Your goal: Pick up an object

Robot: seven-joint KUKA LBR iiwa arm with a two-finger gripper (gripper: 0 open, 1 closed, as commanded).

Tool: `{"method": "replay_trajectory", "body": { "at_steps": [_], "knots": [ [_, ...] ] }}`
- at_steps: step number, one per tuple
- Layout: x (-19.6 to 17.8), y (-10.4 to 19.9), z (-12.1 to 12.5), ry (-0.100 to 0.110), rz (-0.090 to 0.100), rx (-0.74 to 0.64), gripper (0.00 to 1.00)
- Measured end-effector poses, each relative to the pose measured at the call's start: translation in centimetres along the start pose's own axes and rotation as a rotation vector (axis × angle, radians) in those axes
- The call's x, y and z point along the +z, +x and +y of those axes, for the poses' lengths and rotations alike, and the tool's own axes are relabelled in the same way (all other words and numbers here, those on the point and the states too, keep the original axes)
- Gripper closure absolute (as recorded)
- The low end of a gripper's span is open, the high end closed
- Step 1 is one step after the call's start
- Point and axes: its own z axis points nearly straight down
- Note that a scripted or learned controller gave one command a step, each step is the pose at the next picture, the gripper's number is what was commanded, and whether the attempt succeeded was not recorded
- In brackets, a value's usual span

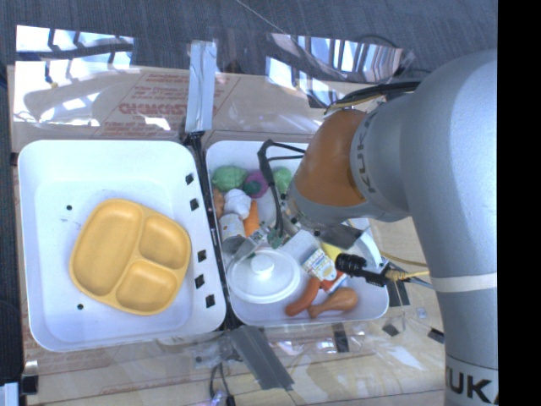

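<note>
Camera view: the end effector (283, 227), grip state unreadable, hangs at twelve o'clock of a smooth, likely slippery white lid (264, 275); its knob looks graspable.

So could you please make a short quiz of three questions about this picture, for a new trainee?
1. True or false: the yellow divided tray lies in the right bin.
2. Which object lies beside the white lid at the near wall of the right bin? A) a blue cup B) an orange toy drumstick C) a metal spoon
3. Fill in: the tray has ___ compartments.

Key: 1. False, it lies in the left bin. 2. B. 3. Three.
</note>
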Motion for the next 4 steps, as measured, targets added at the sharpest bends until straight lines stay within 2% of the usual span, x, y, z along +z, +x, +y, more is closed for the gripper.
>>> {"method": "replay_trajectory", "body": {
  "at_steps": [1,2,3,4],
  "knots": [
    [0.1,-2.4,1.2,0.001,0.001,0.577,0.0],
    [0.6,-4.1,3.2,0.047,0.028,0.576,0.0],
    [1.1,-4.1,4.4,0.108,0.044,0.746,0.0],
    [0.3,-3.9,4.5,0.115,0.045,0.737,1.0]
  ]
}}
